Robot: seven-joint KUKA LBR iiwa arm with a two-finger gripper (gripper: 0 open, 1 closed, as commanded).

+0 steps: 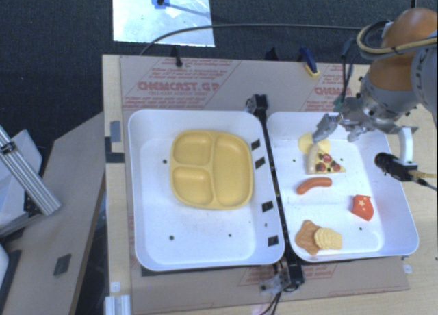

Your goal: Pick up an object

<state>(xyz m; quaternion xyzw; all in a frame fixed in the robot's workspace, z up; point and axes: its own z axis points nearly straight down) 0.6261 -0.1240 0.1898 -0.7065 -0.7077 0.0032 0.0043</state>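
The right bin (393, 238) holds several toy foods. There is a pizza slice (324, 162), a small yellow piece (304, 144) just behind it, a sausage (314, 185), a red piece (362, 207) and brown and yellow crackers (318, 237). My gripper (340, 131) hovers over the far part of this bin, just right of and above the yellow piece and the pizza slice. Its fingers (323, 129) look spread, with nothing between them.
A yellow divided plate (209, 168) lies in the left bin (150, 238). A black divider with clips (268, 183) runs between the bins. The grey and orange arm (400, 67) comes in from the upper right.
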